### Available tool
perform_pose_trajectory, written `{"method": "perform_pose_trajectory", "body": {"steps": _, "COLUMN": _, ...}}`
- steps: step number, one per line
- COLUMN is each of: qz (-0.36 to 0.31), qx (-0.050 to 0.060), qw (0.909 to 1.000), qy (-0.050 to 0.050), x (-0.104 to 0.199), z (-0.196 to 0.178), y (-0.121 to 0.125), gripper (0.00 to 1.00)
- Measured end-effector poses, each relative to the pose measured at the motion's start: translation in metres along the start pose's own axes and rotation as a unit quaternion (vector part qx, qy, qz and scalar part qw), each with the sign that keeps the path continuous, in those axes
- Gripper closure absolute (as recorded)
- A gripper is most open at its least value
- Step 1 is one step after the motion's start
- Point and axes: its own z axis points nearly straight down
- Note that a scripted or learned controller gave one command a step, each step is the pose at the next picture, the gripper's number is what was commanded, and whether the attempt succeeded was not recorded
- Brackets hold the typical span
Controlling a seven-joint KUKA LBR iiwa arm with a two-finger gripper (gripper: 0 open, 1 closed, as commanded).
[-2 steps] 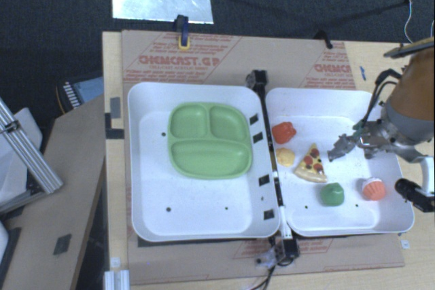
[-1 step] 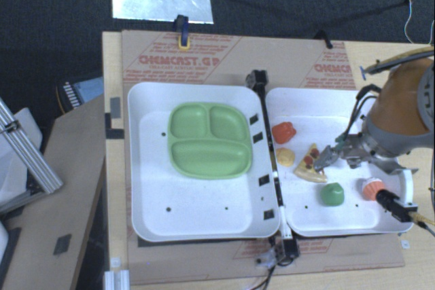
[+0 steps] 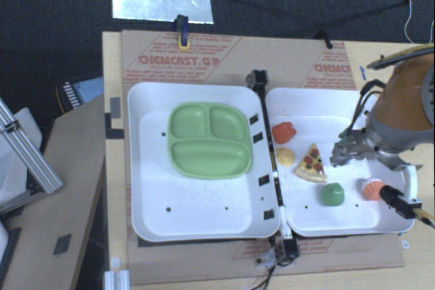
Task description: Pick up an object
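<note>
- The pizza slice toy (image 3: 312, 164), a flat yellow wedge dotted with red rounds and rimmed by a tan crust, lies in the right bin (image 3: 319, 226) near its middle, just left of the gripper.
- A small rounded yellow piece (image 3: 286, 157) sits just beside the slice's left edge, and a glossy red-orange pepper-like lump (image 3: 283, 132) lies above it, close to the divide between the bins.
- A matte green rounded object (image 3: 332, 195) rests below the slice, apart from it; a pinkish-orange round piece (image 3: 372, 189) lies to its right by the bin's right wall.
- The left bin (image 3: 146, 214) is smooth white plastic with rounded corners, and it bears a pale green tray (image 3: 208, 140) moulded into three compartments, two small above and one wide below.
- Both bins stand on a brown board printed with red lettering (image 3: 177, 59).
- The arm (image 3: 408, 109) reaches in from the right, its orange band bulking over the right bin's far corner, wrist angled down and leftward.
- The gripper (image 3: 342, 153) hangs low over the right bin, just right of the slice; whether its tips are spread or pressed together I cannot tell, and nothing is seen between them.
</note>
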Motion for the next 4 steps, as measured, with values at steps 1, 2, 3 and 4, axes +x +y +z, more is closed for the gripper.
{"method": "perform_pose_trajectory", "body": {"steps": 1, "qz": -0.001, "qx": -0.001, "qw": 1.0, "qy": 0.0, "x": -0.001, "z": -0.043, "y": 0.002, "gripper": 1.0}}
{"method": "perform_pose_trajectory", "body": {"steps": 2, "qz": -0.002, "qx": -0.003, "qw": 1.0, "qy": -0.001, "x": -0.002, "z": -0.108, "y": 0.004, "gripper": 1.0}}
{"method": "perform_pose_trajectory", "body": {"steps": 3, "qz": -0.002, "qx": 0.0, "qw": 1.0, "qy": 0.0, "x": -0.002, "z": -0.123, "y": 0.005, "gripper": 1.0}}
{"method": "perform_pose_trajectory", "body": {"steps": 4, "qz": -0.005, "qx": 0.0, "qw": 1.0, "qy": 0.001, "x": 0.059, "z": -0.118, "y": 0.023, "gripper": 1.0}}
